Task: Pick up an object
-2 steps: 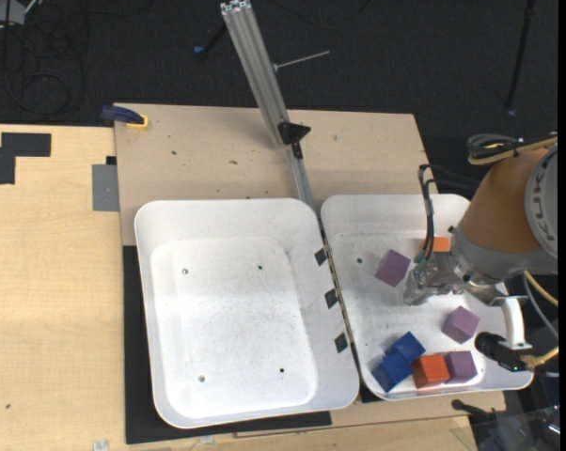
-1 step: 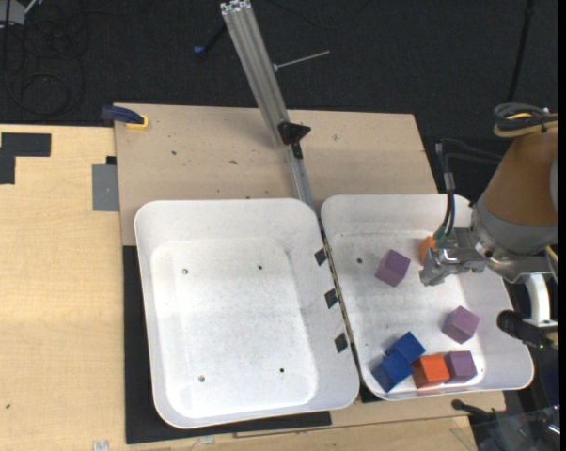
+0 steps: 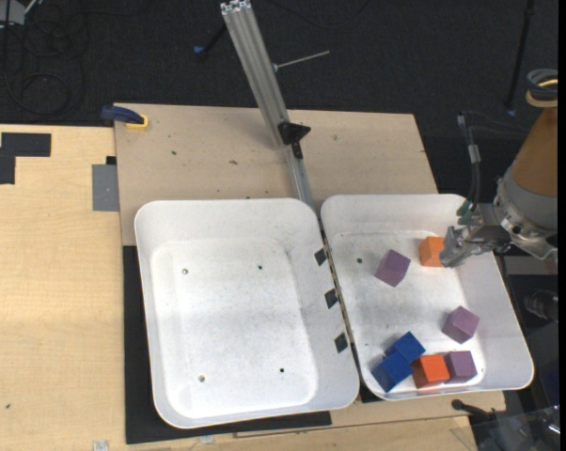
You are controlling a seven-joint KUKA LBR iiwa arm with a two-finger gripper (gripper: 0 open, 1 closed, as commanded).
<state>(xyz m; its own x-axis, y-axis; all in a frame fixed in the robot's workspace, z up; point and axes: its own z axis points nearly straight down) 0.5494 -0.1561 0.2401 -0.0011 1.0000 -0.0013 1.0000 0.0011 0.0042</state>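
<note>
Blue, orange and purple blocks (image 3: 424, 362) sat clustered at the right bin's (image 3: 377, 216) near edge, two purple cubes lay farther up, and beyond them the gripper (image 3: 449, 252) touched an orange block (image 3: 431, 250), its grip impossible to judge.

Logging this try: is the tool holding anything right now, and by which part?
Cannot be told. The tool is down in the right bin against the orange block at its right side, but the view does not show the block between its tips.

Arm (image 3: 537, 172) reaches in, hand (image 3: 455, 249) lowered.
</note>
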